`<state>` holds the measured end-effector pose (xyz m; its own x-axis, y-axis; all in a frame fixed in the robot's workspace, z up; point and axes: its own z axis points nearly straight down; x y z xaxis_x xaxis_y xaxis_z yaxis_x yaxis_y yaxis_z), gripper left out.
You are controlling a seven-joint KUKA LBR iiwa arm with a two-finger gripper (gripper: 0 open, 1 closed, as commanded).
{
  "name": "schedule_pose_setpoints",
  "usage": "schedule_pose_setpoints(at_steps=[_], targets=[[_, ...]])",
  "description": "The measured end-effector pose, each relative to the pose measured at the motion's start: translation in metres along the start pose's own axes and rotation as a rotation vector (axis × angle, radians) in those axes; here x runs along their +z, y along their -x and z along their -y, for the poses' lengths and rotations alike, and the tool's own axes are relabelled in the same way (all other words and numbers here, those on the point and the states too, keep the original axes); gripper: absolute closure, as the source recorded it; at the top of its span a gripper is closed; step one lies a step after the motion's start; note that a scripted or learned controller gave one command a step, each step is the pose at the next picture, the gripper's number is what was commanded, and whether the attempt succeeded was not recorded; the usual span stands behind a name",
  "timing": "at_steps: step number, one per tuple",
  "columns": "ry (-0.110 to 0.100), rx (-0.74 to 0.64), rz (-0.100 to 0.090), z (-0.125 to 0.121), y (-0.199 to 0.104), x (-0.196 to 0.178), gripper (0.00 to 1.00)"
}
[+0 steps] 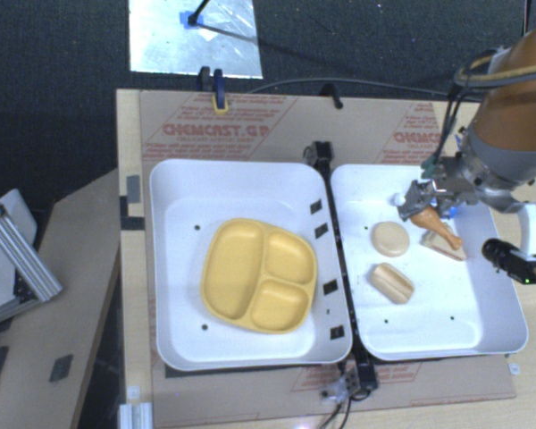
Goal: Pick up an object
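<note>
A pale yellow three-compartment plastic tray (259, 275) sits in the left shallow white bin (174, 239); the right shallow white bin (482, 329) holds a round beige disc (390, 239), a tan ridged bread-shaped piece (392, 281) and an orange-and-cream wedge-shaped piece (440, 233). The light brown surface (250, 125) carries red lettering; the arm (516, 105) shows grey and orange.

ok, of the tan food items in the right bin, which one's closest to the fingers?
The orange-tan wedge, right under the gripper. The round bun and the ridged roll lie farther left and nearer the camera.
</note>
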<state>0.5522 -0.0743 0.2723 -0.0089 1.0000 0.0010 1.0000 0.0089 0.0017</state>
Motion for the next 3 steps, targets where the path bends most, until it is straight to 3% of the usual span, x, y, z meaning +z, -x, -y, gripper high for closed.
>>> schedule_pose_setpoints(at_steps=[1, 3], targets=[[0.0, -0.001, -0.001, -0.001, -0.053, 0.021, 1.0], [0.0, 0.001, 0.0, -0.01, -0.152, 0.025, 1.0]])
